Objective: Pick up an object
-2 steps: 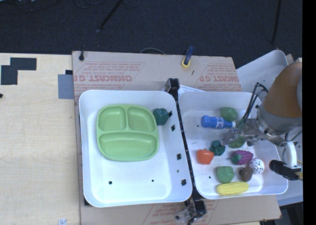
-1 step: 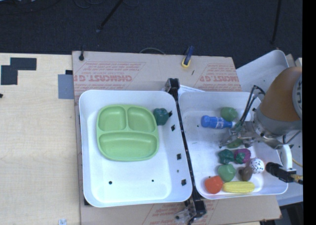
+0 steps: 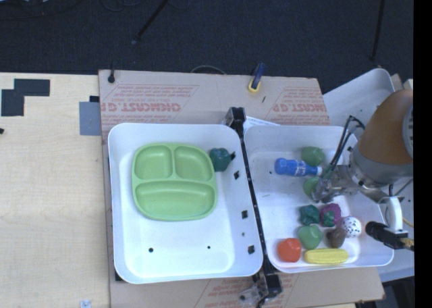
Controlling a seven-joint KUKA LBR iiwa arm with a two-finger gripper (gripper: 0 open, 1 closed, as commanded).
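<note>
My gripper [image 3: 323,190] is low in the right bin [image 3: 270,195], reaching in from the right. It hovers over a green object [image 3: 311,186], just below a blue bottle [image 3: 295,167] lying on its side and another green piece [image 3: 312,156]. Right in front of it lie a teal lump [image 3: 310,214] and a magenta object [image 3: 331,215]. Nearer the front edge sit a white spotted ball [image 3: 352,227], a brown piece [image 3: 336,237], a green item [image 3: 310,236], a red-orange item [image 3: 289,250] and a yellow corn cob [image 3: 326,256]. Nothing is visibly held.
The left bin [image 3: 135,246] holds a light green divided plate [image 3: 174,182], with a dark teal object [image 3: 220,159] at its right edge. A black divider [image 3: 248,192] separates the bins. The arm's grey and orange body [image 3: 388,141] overhangs the right bin's right side.
</note>
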